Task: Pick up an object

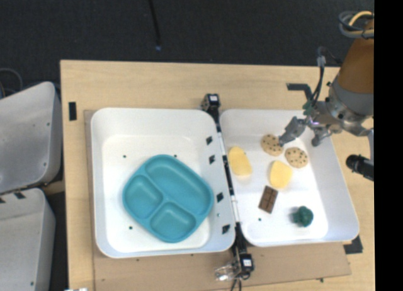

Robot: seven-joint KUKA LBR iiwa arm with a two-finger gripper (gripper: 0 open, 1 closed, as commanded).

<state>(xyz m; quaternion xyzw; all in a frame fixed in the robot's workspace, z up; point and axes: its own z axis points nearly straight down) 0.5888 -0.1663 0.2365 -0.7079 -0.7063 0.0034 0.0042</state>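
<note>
L bin (107, 157) w/ teal tray (167, 198); R bin (337, 186) w/ cookies (284, 150); end effector (304, 131) open, empty.

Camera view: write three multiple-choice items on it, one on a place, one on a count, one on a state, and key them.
1. Where does the blue tray lie?
A. left bin
B. right bin
C. bare bench

2. How many cookies are in the right bin?
A. one
B. two
C. four

3. How does the gripper stand?
A. shut on the green thing
B. open, holding nothing
C. shut on the brown bar

Key:
1 A, the tray sits inside the left bin.
2 B, one cookie and a second cookie lie side by side.
3 B, the fingers are spread above the cookies, and the green thing and brown bar lie apart from them.
</note>
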